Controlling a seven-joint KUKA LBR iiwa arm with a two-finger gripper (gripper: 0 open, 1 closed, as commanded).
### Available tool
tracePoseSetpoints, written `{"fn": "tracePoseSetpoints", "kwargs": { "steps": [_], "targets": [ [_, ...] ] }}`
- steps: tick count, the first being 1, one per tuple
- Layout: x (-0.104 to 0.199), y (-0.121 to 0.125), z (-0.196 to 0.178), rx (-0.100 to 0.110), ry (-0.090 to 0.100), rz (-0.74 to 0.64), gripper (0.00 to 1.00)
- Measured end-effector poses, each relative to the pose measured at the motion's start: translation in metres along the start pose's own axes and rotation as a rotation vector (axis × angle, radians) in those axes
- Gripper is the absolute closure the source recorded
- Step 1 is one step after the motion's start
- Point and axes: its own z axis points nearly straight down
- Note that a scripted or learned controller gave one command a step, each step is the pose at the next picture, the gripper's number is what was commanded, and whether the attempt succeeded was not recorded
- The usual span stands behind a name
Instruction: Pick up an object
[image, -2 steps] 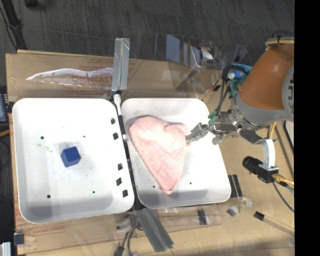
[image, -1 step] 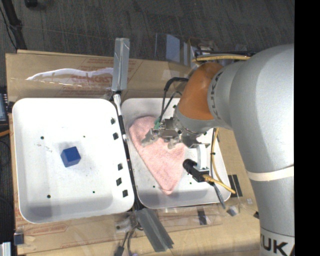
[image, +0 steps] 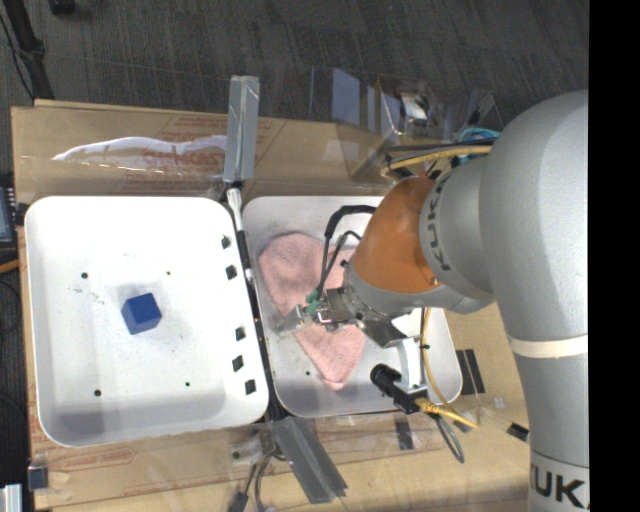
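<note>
A pink cloth (image: 296, 268) lies crumpled in the right bin (image: 280, 395), stretching from the bin's upper left down to a point near its lower middle. My gripper (image: 312, 316) hangs low over the middle of that cloth, right at its surface, with the grey arm and orange wrist band (image: 395, 245) above and to its right. A small blue cube (image: 142, 312) sits alone in the left bin (image: 60, 400), left of centre, far from the gripper.
A ridge with black clips (image: 243, 320) separates the two bins. Cables and a black connector (image: 392, 385) hang from the wrist over the right bin's lower part. Cardboard and a plastic sheet (image: 150, 155) lie behind the bins.
</note>
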Motion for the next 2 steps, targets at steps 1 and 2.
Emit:
{"fn": "tracePoseSetpoints", "kwargs": {
  "steps": [1, 2],
  "targets": [
    [0.0, 0.0, -0.009, 0.003, -0.001, -0.005, 1.0],
    [0.011, 0.021, -0.101, -0.003, -0.002, -0.162, 1.0]
  ]
}}
